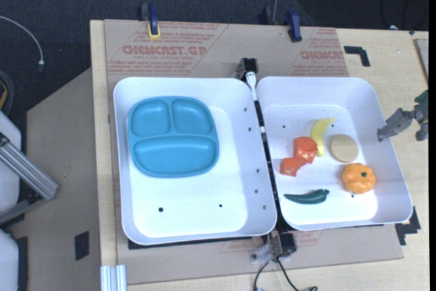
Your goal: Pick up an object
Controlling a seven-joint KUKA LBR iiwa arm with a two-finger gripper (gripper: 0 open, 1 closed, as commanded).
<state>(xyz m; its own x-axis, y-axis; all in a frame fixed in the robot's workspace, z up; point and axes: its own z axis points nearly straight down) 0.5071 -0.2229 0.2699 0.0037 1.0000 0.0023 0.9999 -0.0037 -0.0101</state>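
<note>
The right bin [320, 97] holds several toy foods. A yellow banana [321, 127] lies next to a red pepper [305, 147], with a smaller red piece [291, 166] just below it. A beige round item [343, 147] touches the banana's right side. An orange pumpkin [358, 178] sits below it, and a green chili [306, 196] lies near the front wall. My gripper [400, 133] hangs over the bin's right rim, open, with nothing between its fingers. It is to the right of the beige item and apart from it.
The left bin [197, 215] holds a blue divided plate [174, 136] in its back left part. Blue clamps [152, 16] and a board edge run along the back. Cables lie at the bench's front edge [272, 257].
</note>
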